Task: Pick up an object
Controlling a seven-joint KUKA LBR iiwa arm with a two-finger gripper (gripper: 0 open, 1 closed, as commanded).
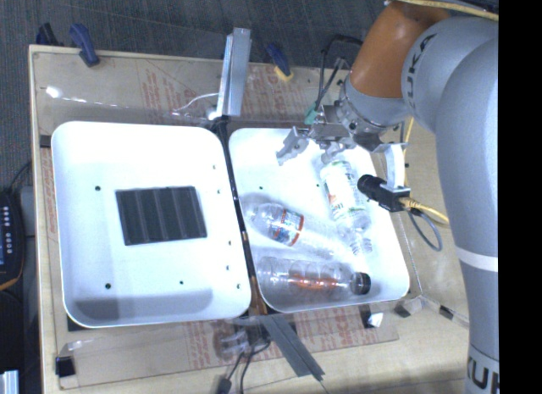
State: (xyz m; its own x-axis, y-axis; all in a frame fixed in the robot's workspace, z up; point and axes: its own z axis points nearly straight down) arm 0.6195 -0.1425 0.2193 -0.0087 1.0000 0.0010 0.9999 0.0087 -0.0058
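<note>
The grey arm (449, 130) reaches over the right bin (262, 151). The left bin (85, 155) carries a dark ribbed panel (161, 215). Three clear plastic bottles lie in the right bin: a black-capped one (313, 280) along its near wall, a red-labelled one (275, 223), and a white-labelled one (340, 191) just below the gripper (312, 140), whose fingers stand spread, holding nothing.

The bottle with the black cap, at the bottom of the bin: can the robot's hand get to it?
Probably yes. The bottle with the black cap lies uncovered along the right bin's near wall, and the hand hovers over the same bin.
</note>
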